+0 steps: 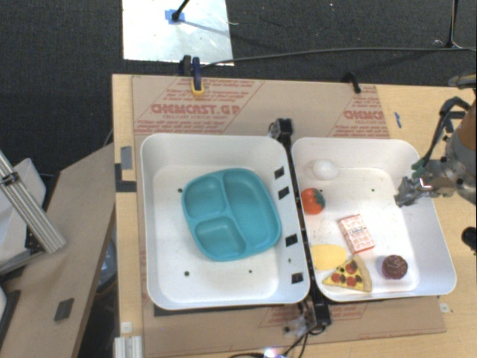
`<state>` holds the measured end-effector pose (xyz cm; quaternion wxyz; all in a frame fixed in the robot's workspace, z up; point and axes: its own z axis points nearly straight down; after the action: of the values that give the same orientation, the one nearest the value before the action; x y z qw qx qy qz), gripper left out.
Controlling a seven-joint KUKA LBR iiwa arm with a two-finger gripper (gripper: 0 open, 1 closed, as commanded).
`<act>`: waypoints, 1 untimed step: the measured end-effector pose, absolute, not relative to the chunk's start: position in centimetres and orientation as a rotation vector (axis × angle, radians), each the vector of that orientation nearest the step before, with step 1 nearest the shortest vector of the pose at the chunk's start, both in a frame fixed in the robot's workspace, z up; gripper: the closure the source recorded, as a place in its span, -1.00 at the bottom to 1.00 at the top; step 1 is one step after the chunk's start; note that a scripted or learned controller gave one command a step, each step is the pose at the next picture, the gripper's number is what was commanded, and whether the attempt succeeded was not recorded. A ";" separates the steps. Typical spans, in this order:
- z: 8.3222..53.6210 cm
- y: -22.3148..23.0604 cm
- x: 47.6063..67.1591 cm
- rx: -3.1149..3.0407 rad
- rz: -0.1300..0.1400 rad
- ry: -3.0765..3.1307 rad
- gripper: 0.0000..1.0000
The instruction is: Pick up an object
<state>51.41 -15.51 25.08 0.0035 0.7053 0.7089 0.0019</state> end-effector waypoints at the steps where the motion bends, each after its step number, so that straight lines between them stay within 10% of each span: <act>1: 24.6 -9.9 54.2 2.208 0.006 2.232 1.00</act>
<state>54.23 -9.89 24.65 0.0009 0.7033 0.7109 0.0019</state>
